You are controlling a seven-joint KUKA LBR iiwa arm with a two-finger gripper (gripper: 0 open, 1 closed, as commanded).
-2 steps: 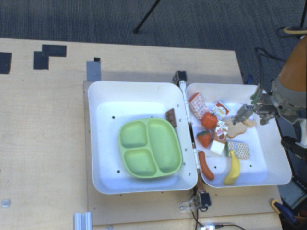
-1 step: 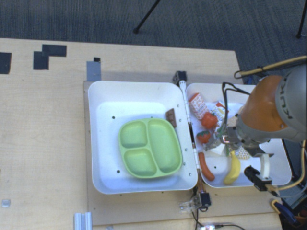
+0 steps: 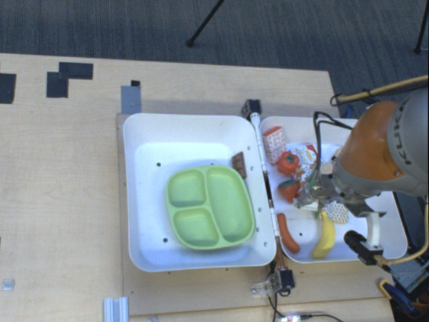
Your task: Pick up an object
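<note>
The right bin (image 3: 395,240) holds several small items: a red and white carton (image 3: 273,143), a red tomato (image 3: 289,162), a second red fruit (image 3: 287,190), a reddish sausage (image 3: 288,234), a yellow banana (image 3: 324,235) and a spotted white piece (image 3: 338,212). My gripper (image 3: 311,194) hangs low over the middle of this bin, just right of the second red fruit and above the banana's top end. The wrist hides what lies directly beneath it. I see nothing lifted.
The left bin (image 3: 144,180) carries a green divided plate (image 3: 211,207) and a small brown piece (image 3: 238,163) by its right wall. The arm's orange band (image 3: 373,147) covers the right bin's back right. A black cable (image 3: 327,123) loops over the bin's far rim.
</note>
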